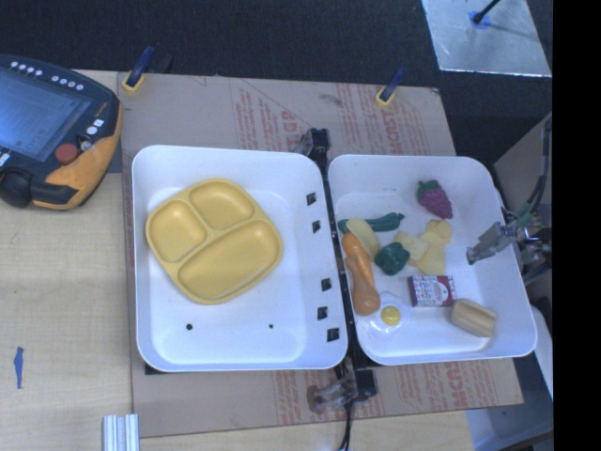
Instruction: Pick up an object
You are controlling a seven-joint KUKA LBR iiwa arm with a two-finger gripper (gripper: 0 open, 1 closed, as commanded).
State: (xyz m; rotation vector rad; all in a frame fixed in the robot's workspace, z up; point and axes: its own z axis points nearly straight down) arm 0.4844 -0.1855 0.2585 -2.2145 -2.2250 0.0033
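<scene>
Wooden bench under a sheet of printed cardboard, dark floor beyond the far edge. Two white bins side by side on the cardboard. Left bin with a yellow divided plate lying flat toward its far left. Right bin crowded with toy food: orange carrot along its left wall, tan bread roll near right, red carton beside it, green pepper and yellow pieces mid-bin, purple grapes far right, small fried egg near the carrot's tip. Control pad at far left on the bench. Gripper at the right bin's right rim, holding nothing; finger spread: cannot tell.
</scene>
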